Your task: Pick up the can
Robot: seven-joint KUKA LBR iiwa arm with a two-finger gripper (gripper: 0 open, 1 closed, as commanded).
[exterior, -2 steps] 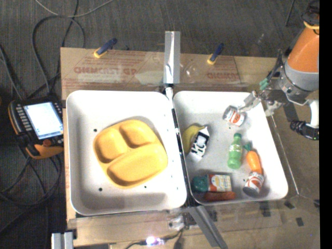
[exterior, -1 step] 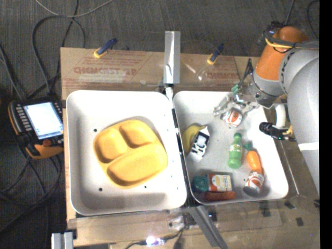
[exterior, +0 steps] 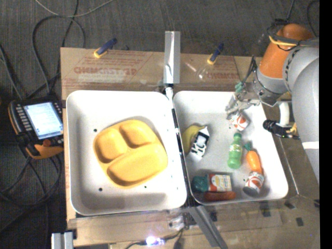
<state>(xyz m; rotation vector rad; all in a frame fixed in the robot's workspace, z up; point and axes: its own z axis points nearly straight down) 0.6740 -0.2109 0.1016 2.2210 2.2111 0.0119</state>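
A red-and-white can [exterior: 253, 182] with a grey end lies tilted near the front right corner of the right bin [exterior: 207, 102]. My gripper [exterior: 237, 106] hangs over the back right part of that bin, far behind the can. Just under its tip sits a second small red-and-white object [exterior: 239, 121], and I cannot tell whether the gripper touches it. Nothing shows between the gripper's tips.
The right bin also holds a green bottle [exterior: 235, 151], an orange carrot [exterior: 253, 161], a black-and-white carton [exterior: 199, 143] on a yellow banana [exterior: 189, 135], an orange box [exterior: 220, 181], a teal item [exterior: 199, 183] and a red sausage [exterior: 220, 195]. A yellow divided plate [exterior: 130, 152] lies in the left bin [exterior: 83, 113].
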